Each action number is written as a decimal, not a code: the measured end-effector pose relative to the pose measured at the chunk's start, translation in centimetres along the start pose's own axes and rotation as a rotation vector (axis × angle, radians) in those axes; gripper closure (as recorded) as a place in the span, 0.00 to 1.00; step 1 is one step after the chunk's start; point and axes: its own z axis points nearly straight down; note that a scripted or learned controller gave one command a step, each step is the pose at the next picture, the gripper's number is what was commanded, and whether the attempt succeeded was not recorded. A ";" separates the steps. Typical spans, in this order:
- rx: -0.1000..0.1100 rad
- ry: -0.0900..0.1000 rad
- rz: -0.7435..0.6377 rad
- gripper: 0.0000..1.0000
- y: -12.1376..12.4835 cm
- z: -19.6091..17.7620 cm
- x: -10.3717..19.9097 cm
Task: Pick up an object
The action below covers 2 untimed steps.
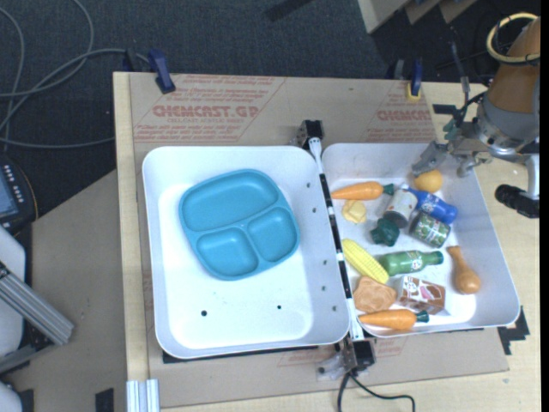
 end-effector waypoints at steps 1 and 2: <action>0.010 0.021 -0.002 0.00 0.6 4.0 0.8; -0.001 0.006 -0.001 1.00 0.6 3.0 0.3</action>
